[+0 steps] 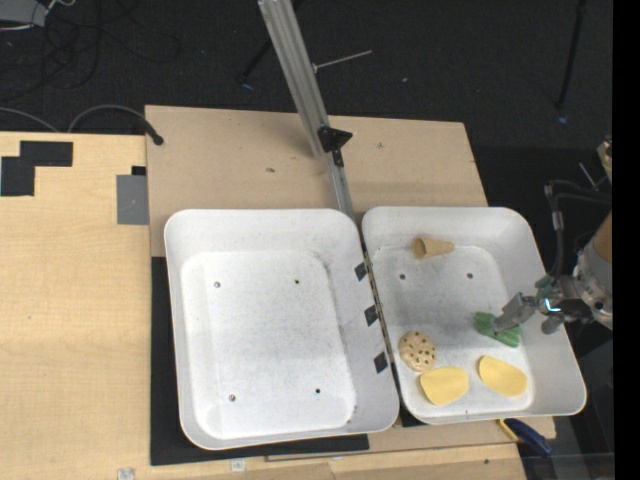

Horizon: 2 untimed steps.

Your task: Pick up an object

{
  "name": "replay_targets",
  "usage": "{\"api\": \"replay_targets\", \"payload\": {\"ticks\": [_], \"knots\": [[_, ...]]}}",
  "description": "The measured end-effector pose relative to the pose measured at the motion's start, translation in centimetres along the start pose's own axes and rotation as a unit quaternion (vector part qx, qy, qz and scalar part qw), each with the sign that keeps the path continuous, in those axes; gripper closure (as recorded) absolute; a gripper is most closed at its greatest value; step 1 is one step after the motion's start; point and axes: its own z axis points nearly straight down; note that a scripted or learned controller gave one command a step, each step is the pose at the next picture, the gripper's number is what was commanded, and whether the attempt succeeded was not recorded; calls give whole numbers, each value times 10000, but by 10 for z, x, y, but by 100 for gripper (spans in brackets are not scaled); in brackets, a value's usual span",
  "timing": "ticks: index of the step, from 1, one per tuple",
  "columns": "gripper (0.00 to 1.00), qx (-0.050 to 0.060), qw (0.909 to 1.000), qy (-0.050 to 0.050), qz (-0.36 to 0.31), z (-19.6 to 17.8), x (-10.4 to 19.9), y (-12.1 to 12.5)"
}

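My gripper [522,310] reaches in from the right and sits low over the right side of the right bin [470,218]. It hangs directly above and against a small green object [497,328] on the bin floor; I cannot see whether it touches it. Near the front lie two yellow pieces [443,385] [502,375] with a speckled cookie [417,349] to their left. A tan cone-shaped piece [433,247] rests near the back wall.
The left bin [260,328] stands beside the right one, joined by black clips [371,313]. A slanted metal rail [300,78] rises behind the bins. The wooden bench [70,268] extends to the left.
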Motion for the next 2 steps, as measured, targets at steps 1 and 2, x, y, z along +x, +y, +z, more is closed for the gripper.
{"api": "replay_targets", "payload": {"ticks": [1,2], "knots": [[0,-23,10000,-6,11,-2,-1,1],[0,1,10000,1,3,49,-7,7]]}}
